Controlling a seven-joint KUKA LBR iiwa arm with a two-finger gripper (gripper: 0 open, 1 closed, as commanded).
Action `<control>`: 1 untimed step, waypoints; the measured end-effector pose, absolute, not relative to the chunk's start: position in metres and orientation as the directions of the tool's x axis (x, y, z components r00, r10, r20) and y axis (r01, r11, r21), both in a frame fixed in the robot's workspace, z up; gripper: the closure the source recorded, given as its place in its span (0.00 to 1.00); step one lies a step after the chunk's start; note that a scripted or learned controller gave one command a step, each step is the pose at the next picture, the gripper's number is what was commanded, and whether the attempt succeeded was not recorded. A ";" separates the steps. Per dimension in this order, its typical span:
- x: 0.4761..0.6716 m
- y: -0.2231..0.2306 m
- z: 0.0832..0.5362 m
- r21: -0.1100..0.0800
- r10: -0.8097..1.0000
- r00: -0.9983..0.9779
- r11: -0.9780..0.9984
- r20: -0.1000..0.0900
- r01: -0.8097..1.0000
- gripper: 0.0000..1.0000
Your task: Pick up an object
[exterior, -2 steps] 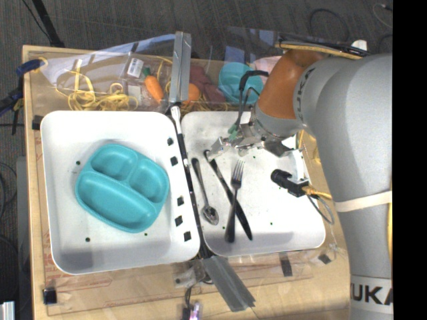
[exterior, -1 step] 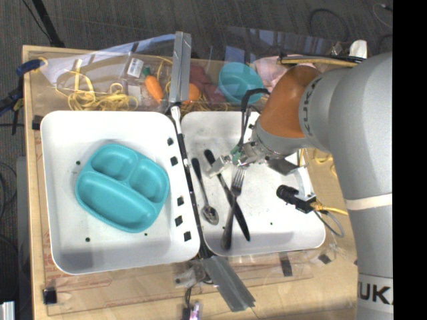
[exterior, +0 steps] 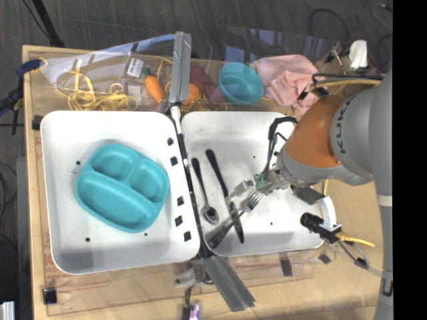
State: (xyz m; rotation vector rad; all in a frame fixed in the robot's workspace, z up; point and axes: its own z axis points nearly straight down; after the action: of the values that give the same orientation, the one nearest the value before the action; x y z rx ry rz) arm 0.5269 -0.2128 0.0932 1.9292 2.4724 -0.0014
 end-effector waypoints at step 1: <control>0.539 -0.185 0.093 0.003 0.962 -0.274 0.274 -0.004 0.962 0.00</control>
State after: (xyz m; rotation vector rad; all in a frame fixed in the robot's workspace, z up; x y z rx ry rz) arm 0.5386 -0.1852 0.0930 1.8900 2.5027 0.0000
